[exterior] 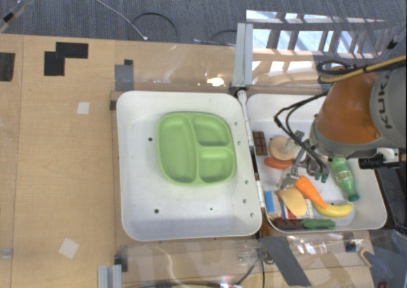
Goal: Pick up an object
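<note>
Wooden bench top [57, 172] is seen bearing two shallow white bins side by side, with grey carpet beyond. A green divided plate [194, 148] lies in the left bin [137, 217]. The right bin [375, 220] is crowded with play food: a carrot [310, 191], a banana [336, 209], a green bottle [344, 180], a round bun [280, 147], a red sausage [277, 163] and a tan slice [294, 202]. The gripper [299, 169] is lowered among these, just above the carrot and beside the sausage. How widely it is set cannot be told, and nothing is seen to be held. The reach-and-descend step is judged to be in hand. For the next move, one piece, probably the carrot, would need to be straddled cleanly, closed upon, and raised clear of its close neighbours.
</note>
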Tool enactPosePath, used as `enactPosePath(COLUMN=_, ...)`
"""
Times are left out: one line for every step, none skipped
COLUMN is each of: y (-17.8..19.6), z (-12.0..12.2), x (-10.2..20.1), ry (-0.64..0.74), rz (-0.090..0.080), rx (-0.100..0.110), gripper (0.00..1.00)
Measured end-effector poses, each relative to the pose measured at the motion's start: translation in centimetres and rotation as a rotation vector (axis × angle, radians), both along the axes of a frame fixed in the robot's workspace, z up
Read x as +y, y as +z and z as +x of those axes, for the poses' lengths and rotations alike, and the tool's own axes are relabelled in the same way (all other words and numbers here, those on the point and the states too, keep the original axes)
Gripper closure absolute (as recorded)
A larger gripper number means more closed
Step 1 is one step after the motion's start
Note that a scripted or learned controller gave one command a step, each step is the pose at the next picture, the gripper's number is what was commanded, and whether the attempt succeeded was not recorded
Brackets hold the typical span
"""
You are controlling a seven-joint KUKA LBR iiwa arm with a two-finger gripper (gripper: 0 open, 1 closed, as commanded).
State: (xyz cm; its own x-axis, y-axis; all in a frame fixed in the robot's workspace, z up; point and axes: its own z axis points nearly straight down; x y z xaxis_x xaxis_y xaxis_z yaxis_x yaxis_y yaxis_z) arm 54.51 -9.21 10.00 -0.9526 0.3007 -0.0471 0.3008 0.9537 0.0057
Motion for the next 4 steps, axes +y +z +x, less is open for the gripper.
enactPosePath(y=-0.1, z=0.2, x=-0.2, ry=-0.098, rz=0.013, rx=0.005, gripper=0.0)
enactPosePath(y=-0.2, z=2.9, x=-0.1, ry=-0.214, rz=0.013, rx=0.012, gripper=0.0)
enactPosePath(y=-0.1, z=1.0, x=0.6, ry=-0.305, rz=0.017, rx=-0.002, gripper=0.0)
enactPosePath(y=-0.1, z=1.5, x=0.7, ry=-0.339, rz=0.018, rx=0.009, gripper=0.0)
